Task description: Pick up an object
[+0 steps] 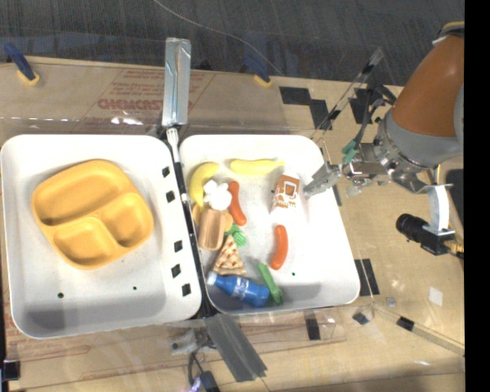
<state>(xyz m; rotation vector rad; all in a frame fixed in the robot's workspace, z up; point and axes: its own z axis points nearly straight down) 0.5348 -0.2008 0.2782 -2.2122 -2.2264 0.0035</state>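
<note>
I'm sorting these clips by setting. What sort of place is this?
Probably a robotics lab bench: a robot arm reaches over two white bins, the right bin holding toy food, the left a yellow tray.

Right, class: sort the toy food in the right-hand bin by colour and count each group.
Yellow (bananas): 2
Orange-red (sausages): 2
Blue (bottle): 1
Green (pieces): 2
Brown or tan (bun, pizza slice): 2
White (piece, carton): 2
Total: 11
</note>
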